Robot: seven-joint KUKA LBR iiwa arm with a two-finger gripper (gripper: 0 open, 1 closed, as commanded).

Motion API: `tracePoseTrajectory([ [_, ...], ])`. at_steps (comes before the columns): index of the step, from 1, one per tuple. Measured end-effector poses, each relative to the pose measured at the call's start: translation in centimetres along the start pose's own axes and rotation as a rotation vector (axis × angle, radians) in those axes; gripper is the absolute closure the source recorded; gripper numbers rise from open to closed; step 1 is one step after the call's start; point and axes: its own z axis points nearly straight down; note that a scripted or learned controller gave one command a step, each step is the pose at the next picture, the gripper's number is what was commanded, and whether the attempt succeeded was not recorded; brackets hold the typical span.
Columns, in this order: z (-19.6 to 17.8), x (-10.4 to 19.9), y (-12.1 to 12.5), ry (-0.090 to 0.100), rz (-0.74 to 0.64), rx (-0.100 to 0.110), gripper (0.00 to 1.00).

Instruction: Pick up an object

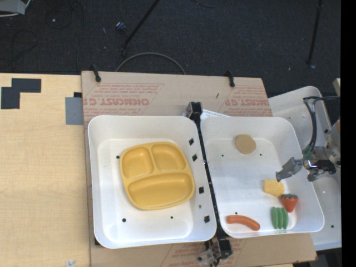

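Jaws open over right bin [311, 149]: five food toys; one yellow tray [158, 174].

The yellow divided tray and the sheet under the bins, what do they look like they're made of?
The yellow divided tray looks like moulded plastic with a smooth, slightly glossy finish: uniform colour, rounded compartment edges. The sheet under the bins looks like matte brown cardboard, going by the printed lettering.

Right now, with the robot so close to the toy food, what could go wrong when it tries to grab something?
1. The gripper hangs right by the yellow piece, which lies close to the strawberry. It might nudge one while reaching for the other.
2. The green piece lies near the right bin's wall, so there may be little room to close on it.
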Motion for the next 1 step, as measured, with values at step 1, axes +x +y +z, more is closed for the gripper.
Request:
tracePoseTrajectory([
  [1, -0.48, 0.01, 0.22, -0.003, -0.002, -0.01, 0.0],
])
